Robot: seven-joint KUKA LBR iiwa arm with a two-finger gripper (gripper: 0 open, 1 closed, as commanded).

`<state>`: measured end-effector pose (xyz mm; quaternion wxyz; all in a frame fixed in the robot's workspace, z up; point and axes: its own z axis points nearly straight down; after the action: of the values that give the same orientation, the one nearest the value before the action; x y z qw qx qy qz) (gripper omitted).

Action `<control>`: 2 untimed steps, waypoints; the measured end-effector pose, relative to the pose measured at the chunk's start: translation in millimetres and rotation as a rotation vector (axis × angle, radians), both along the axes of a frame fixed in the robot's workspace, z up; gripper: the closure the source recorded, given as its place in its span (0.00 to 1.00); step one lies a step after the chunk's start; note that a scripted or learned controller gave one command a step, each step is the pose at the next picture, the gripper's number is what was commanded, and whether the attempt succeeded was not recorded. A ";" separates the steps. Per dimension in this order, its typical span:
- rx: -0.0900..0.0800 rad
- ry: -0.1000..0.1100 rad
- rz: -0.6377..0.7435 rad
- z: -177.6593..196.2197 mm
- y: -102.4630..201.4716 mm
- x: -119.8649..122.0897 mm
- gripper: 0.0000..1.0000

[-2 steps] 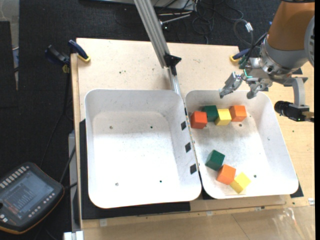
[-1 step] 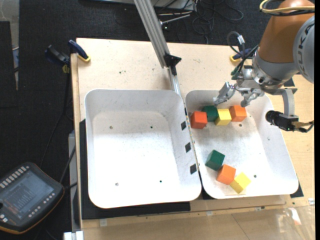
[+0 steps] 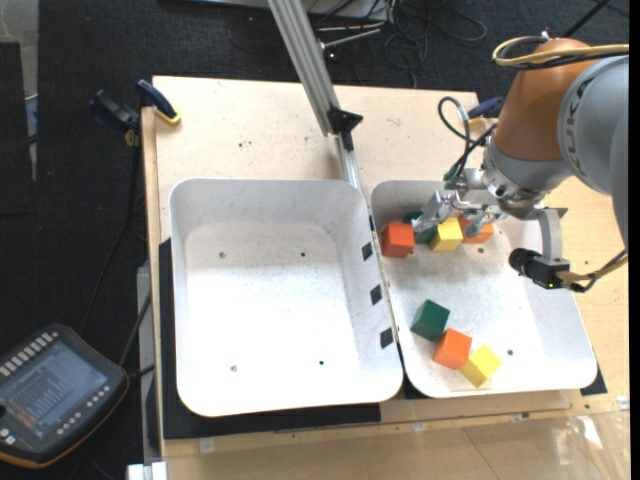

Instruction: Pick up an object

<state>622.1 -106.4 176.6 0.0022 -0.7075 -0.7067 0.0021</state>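
At the moment of inspection the arm (image 3: pixel 560 118) entered from the right of the frame and stood over the upper part of the right-hand bin (image 3: pixel 545 368), its orange band and grey wrist covering much of what lay beneath. The gripper (image 3: pixel 452 208) was down among a cluster of blocks near the upper left of that bin, but the wrist and cabling obscured its tip, and whether it was spread, pressed together or pinching anything could not be told from this view. The cluster comprised a red-orange block (image 3: pixel 398 239) at the left, close to the bin's inner wall, a yellow block (image 3: pixel 447 234) just beside it to the right, a sliver of green (image 3: pixel 423 234) between and behind them, and a further orange piece (image 3: pixel 479 233) at the right, partly hidden under the wrist. All appeared to rest on the bin floor; none was seen lifted. A second group lay well apart toward the lower middle of the same bin: a dark green block (image 3: pixel 431 320), an orange block (image 3: pixel 453 348) touching or nearly touching it, and a small yellow block (image 3: pixel 481 365) just beside that. The left-hand bin (image 3: pixel 200 208) held no blocks. In my judgement the task stood at the approach or grasp stage only: a candidate had been reached, most likely the yellow block, but secure closure and the lift remained to be shown.
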 end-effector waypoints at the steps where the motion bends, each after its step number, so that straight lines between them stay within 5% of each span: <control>1: 0.003 -0.010 0.000 -58.2 -1.1 3.2 0.00; 2: 0.000 -0.015 0.001 -44.5 -2.2 4.6 1.00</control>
<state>626.7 -108.6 132.1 -0.0033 -0.7073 -0.7069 -0.0032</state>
